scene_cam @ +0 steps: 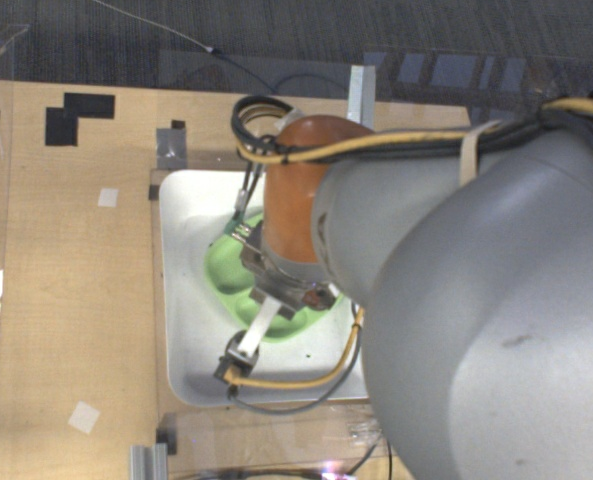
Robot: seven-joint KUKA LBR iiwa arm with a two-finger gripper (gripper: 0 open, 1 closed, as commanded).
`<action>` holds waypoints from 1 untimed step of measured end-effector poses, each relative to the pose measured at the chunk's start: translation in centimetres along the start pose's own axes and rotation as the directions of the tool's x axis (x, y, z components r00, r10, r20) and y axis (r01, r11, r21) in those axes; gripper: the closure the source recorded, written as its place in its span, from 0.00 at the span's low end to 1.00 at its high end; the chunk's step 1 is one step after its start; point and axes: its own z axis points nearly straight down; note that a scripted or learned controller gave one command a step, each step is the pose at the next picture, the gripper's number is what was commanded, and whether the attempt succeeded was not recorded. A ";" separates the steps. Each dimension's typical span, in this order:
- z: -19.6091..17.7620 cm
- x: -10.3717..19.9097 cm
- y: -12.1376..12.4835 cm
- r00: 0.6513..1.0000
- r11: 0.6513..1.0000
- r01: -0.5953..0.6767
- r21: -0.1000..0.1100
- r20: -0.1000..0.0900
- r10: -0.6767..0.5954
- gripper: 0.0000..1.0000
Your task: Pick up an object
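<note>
The grey arm (476,298), with its orange band (294,193), is reaching across the desk (66,298) and hanging over the white bin (181,298) nearer the desk's left side. The hand (276,288) is sitting low over a green object (224,263), soft-looking and pale green, which is lying in the middle of that bin, partly covered by the wrist. Whether the hand is open or closed cannot be told, since the wrist is hiding its tip. A yellow cable (286,378) is looping from the wrist toward the bin's near edge.

Judging by this, the arm is working at the reach-and-grasp step, positioned on the object but with no lift showing. The next move is likely calling for a firm closing on the green object and a straight rise clear of the bin's walls; a soft, flat thing like this may slip or fold.
</note>
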 end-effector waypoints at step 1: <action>3.0 1.7 -1.0 0.893 0.893 0.449 -0.001 0.000 -0.449 1.00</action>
